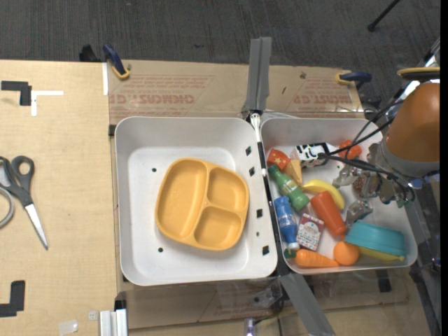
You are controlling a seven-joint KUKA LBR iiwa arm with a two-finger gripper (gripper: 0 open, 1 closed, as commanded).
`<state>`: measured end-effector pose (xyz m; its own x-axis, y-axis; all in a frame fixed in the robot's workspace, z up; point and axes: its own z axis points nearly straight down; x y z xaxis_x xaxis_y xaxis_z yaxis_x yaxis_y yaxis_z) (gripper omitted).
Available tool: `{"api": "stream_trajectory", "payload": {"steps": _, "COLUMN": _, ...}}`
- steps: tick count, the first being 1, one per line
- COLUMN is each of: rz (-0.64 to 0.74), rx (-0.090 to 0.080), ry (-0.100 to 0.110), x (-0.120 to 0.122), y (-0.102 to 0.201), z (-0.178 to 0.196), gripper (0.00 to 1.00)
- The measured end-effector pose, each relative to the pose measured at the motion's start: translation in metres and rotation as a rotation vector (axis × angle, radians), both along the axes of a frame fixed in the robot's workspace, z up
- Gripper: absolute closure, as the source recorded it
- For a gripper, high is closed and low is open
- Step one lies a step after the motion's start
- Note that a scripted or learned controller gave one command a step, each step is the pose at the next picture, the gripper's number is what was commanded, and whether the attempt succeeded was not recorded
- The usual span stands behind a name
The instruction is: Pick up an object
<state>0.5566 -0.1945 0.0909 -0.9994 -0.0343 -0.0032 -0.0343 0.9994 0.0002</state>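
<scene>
The right bin (pixel 336 126) holds a jumble of toy food: a green bottle (pixel 290 188), a blue bottle (pixel 285 220), a banana (pixel 323 187), a red-orange cylinder (pixel 327 213), a carrot (pixel 315 259), an orange ball (pixel 345 253), a teal bowl (pixel 378 238) and a small carton (pixel 310 232). My gripper (pixel 354 195) hangs low over this bin's right half, between the banana and the teal bowl. Its fingers (pixel 347 180) stand open with nothing between them. The arm's orange band (pixel 418 123) sits above it at the right edge.
The left bin (pixel 133 208) bears an orange divided plate (pixel 203 204). A grey divider (pixel 260 75) runs between the bins. Scissors (pixel 25 196) lie on the wooden bench at far left. Blue clamps (pixel 115 60) hold the cardboard behind the bins.
</scene>
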Motion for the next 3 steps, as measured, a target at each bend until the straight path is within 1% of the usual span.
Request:
{"api": "stream_trajectory", "payload": {"steps": 1, "rz": -0.124, "rx": 0.001, "ry": 0.006, "x": -0.0263, "y": 0.0860, "z": -0.0019, "gripper": 0.00}}
{"api": "stream_trajectory", "payload": {"steps": 2, "rz": -0.247, "rx": -0.008, "ry": 0.005, "x": -0.0252, "y": 0.0951, "z": -0.0015, "gripper": 0.00}}
{"api": "stream_trajectory", "payload": {"steps": 3, "rz": -0.249, "rx": -0.008, "ry": 0.002, "x": -0.0228, "y": 0.0948, "z": 0.0067, "gripper": 1.00}}
